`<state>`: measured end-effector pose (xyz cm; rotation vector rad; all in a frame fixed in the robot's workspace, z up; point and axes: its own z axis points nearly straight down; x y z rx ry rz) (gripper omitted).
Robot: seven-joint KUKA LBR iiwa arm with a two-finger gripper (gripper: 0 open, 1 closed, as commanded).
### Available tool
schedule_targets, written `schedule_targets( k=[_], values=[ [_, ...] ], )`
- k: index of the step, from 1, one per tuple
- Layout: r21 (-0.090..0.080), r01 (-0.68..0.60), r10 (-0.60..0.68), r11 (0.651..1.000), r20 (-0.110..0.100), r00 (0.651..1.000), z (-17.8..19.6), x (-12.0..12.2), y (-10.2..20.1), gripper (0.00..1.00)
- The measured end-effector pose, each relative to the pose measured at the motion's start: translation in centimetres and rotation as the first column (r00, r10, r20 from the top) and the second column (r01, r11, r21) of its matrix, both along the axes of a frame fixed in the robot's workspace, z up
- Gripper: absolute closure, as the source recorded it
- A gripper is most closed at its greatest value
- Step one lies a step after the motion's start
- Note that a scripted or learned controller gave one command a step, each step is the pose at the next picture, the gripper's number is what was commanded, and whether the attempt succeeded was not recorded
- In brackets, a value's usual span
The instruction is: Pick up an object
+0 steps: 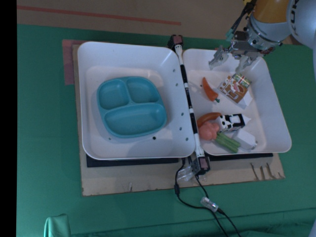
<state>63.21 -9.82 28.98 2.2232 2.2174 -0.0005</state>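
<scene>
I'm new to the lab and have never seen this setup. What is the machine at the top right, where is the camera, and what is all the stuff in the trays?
The grey and orange thing is a robot arm; its two-finger gripper is its hand. The fingers are spread open and hold nothing. It hangs over the far end of the right bin. The one camera sits above the bench, looking down at a slant. The left bin holds a teal divided plate. The right bin holds toys: a small carton, an orange carrot, a cow-print box, a white block, a green piece and pink-red toy food.
</scene>
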Motion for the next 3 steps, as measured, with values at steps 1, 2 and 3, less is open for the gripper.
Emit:
schedule_targets(
  k=[1, 2, 3],
  values=[
    [-0.002, -0.001, 0.001, 1.000, 0.012, 1.000, -6.3, 1.0, -0.5, 0.00],
    [-0.003, -0.001, 0.002, 1.000, 0.015, 1.000, -6.8, 0.7, -0.7, 0.00],
    [-0.004, -0.002, 0.002, 1.000, 0.020, 1.000, -7.4, 0.5, -1.2, 0.00]
  ],
)
